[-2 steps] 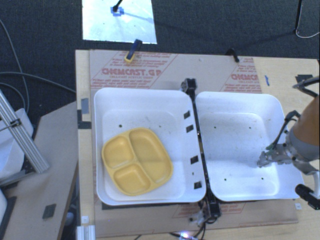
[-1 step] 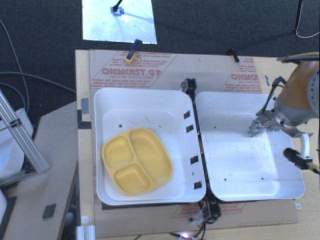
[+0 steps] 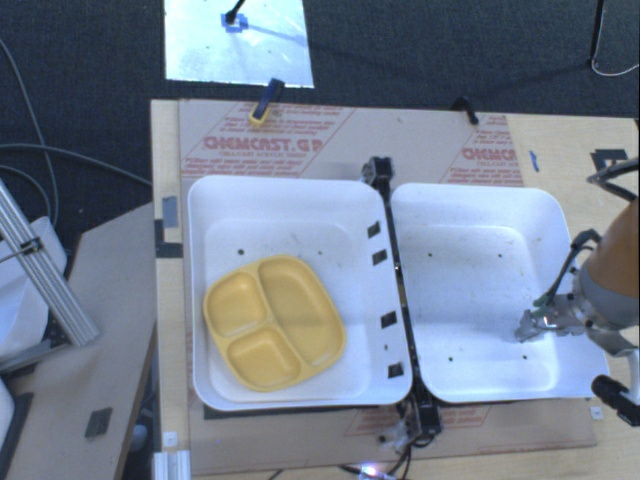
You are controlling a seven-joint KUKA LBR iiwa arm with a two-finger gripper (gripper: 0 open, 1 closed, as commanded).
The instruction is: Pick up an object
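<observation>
Plate (image 3: 274, 320), yellow with three compartments, lies flat in the left bin (image 3: 290, 203), toward its front left. Gripper (image 3: 530, 326) hangs over the right bin (image 3: 470, 213) near its right wall, well apart from the plate; whether it is wide or narrow, I cannot tell. The bins' shared black-clipped rims lie between them on the worktop (image 3: 330, 138).

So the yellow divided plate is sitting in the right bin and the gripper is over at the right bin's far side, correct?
Not quite. The camera view shows the yellow divided plate lying in the left bin, not the right one. The rest stands: the gripper is over the right bin, near its right side, apart from the plate.
</observation>
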